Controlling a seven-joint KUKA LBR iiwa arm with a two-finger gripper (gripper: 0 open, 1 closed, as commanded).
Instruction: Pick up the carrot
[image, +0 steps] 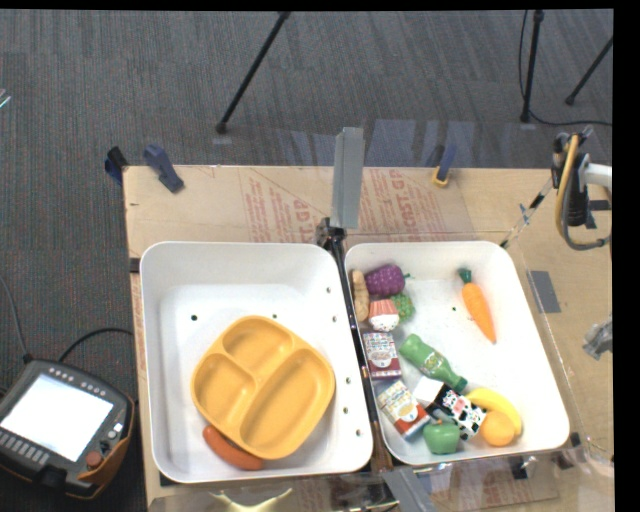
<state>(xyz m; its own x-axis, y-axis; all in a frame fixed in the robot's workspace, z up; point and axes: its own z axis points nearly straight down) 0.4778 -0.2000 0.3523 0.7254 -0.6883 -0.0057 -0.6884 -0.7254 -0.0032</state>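
Jaws first: I am not able to tell how they are standing, spread or pressed together, so I am treating that as unknown and am claiming no hold on anything. I am working from the arm's entry side, the right of the bench, where a looped yellow-and-black cable (572, 190) is hanging at the rear corner.

From that side the carrot (479, 308) is lying to the left, in the right bin (440, 262), which is the nearer of the two. It is resting flat on the bin floor in the rear right part, close to the right wall but apart from it. Its long axis is running nearly front to back with a slight slant: green top pointing to the rear and a little left, tip pointing to the front and a little right. I am judging that the jaws will need to close across the thick orange body, so across that axis.

Nothing is touching the carrot. The green bottle (432, 362) is lying near it to the front-left, the purple grapes (385, 279) are sitting well apart at the bin's left wall, and the banana (497, 403) is lying further forward.
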